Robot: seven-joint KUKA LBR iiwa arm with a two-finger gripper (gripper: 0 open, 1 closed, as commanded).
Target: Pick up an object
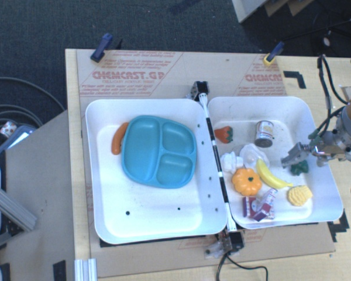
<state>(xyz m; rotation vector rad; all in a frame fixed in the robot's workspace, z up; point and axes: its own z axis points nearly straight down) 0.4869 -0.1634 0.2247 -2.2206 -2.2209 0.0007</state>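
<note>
While your arm reaches in from the right, its gripper (296, 157) hangs over the right bin (298, 107), just above a small dark green thing (300, 168); you cannot tell whether anything is pinched. Beside it lie a banana (272, 176), a small pumpkin (247, 182), a can (264, 133) and a yellow corn cob (299, 195). Your left bin (140, 224) holds a blue divided plate (159, 151) touching an orange sausage (117, 138).
</note>
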